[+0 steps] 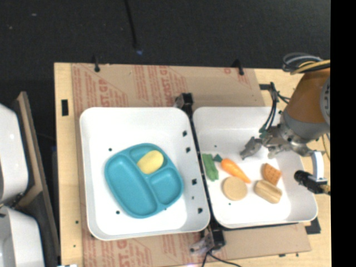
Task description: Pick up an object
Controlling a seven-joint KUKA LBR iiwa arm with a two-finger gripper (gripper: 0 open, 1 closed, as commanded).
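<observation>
The hand (253, 146) is held over the right bin (222, 121), its opening impossible to judge and nothing seen gripped, so that the carrot (235, 170) just below it, the nearest loose item, can be reached by a short descent.

blue tray (133, 191), yellow lemon (150, 161), orange carrot (235, 169).

The grey arm reaches in from the right, its gripper (251, 147) pointing left and low
</observation>
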